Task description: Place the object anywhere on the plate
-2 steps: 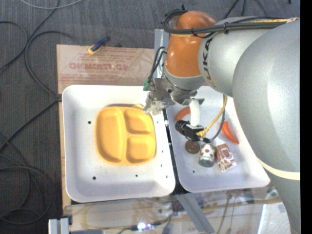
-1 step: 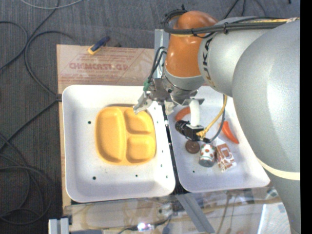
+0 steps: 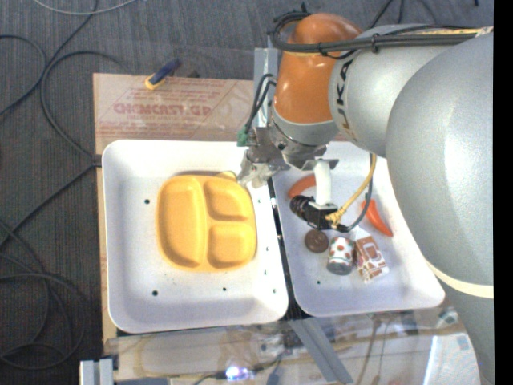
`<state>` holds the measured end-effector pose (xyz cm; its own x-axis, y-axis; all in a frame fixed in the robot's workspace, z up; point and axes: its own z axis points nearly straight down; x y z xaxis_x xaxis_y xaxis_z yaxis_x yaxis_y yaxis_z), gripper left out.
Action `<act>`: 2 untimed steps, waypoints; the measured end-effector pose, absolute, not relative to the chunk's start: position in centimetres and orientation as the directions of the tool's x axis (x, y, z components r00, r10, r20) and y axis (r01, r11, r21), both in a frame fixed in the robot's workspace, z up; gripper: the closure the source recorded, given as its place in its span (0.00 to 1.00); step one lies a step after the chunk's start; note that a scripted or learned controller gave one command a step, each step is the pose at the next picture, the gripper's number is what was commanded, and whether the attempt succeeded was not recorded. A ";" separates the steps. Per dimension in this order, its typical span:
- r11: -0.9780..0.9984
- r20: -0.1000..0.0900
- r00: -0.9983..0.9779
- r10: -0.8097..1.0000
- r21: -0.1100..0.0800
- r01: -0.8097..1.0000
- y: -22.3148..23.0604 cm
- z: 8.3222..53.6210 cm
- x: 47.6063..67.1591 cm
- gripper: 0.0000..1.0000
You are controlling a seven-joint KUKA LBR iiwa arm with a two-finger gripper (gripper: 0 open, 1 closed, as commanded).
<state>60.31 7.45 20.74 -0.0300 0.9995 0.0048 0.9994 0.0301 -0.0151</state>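
Steel-grey arm (image 3: 433,111) with its orange band (image 3: 309,62) is reaching in from the right and covering much of the right bin (image 3: 417,295). Beside that, the left bin (image 3: 128,295) is holding a yellow plate (image 3: 207,220) with several compartments, and none of those compartments is carrying anything. Behind the left bin a brown board (image 3: 160,115) is lying flat, showing faint reddish print too blurred to read, with a small blue and yellow thing (image 3: 162,72) resting at its far edge. The gripper (image 3: 255,165) is hanging over the near corner of the plate, close to the wall between the two bins; whether it is gripping anything I cannot tell, since its tip is too small and cluttered to make out. In the right bin several candidates are lying loose: a red and white can (image 3: 341,255), a small patterned box (image 3: 371,258), a brown disc (image 3: 317,241) and an orange piece (image 3: 378,219). Judging from this, the placing is not yet done. Part of a maker's name is showing in dark letters on the arm's grey shell, cut off by the band.
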 end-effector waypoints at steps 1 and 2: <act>0.030 0.005 -0.030 1.000 -0.015 0.999 7.5 20.7 60.3 0.00; 0.029 0.006 -0.028 1.000 -0.018 0.999 7.4 21.5 60.3 1.00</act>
